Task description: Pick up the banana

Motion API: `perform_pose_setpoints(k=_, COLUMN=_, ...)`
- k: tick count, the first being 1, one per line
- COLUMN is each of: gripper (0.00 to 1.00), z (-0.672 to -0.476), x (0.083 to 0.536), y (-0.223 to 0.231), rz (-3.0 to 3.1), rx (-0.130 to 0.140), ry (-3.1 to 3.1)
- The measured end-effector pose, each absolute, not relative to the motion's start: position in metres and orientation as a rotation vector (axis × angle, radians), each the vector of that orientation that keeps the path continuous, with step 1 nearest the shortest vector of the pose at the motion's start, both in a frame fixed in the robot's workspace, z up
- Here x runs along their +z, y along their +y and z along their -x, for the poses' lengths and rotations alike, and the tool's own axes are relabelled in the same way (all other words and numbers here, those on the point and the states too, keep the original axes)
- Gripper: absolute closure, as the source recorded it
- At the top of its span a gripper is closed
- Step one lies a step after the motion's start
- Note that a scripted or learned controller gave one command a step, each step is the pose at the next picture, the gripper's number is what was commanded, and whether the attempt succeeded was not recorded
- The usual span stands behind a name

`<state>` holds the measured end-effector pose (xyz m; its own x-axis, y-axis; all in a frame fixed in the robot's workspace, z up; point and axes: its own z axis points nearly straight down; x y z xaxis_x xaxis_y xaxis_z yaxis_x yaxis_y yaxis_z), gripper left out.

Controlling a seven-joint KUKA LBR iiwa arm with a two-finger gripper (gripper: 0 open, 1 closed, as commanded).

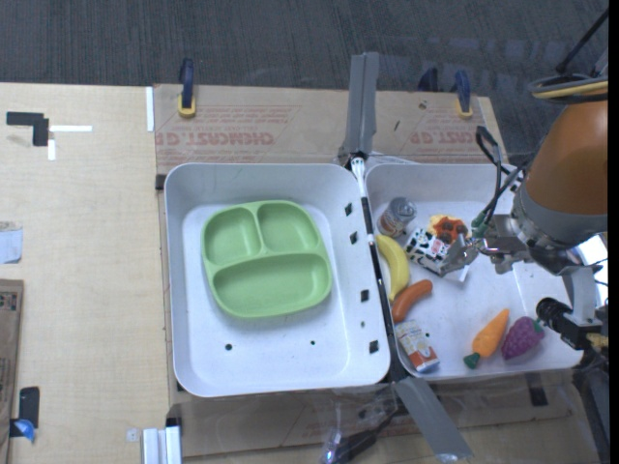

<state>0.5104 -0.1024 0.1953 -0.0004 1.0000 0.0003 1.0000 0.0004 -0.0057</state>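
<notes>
The curved yellow banana (393, 264) lies against the right white bin's (484, 184) left wall, untouched, so the approach is in hand: the tool (468, 256), its opening impossible to judge, must next travel left and descend.

From my feed, the arm (580, 177) is cut off by the right edge, so I see little beyond its orange band and wrist. The end effector (471, 251) is a tangle of metal and cable; its tips are too small to make out. The small can (396, 216) and black-and-white toy (428, 246) are too blurred to identify. A brown box (8, 341) at the left is cropped by the edge.
</notes>
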Motion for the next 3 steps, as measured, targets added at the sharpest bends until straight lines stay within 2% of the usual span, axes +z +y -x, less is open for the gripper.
perform_pose_setpoints(k=1, gripper=0.00, z=-0.523, x=0.090, y=-0.093, rz=2.212, rx=0.003, ry=-2.228)
perform_pose_setpoints(k=2, gripper=0.00, z=-0.589, x=0.090, y=-0.098, rz=2.153, rx=0.003, ry=-2.286)
perform_pose_setpoints(k=3, gripper=1.00, z=-0.588, x=0.097, y=-0.099, rz=2.154, rx=0.008, ry=-2.278)
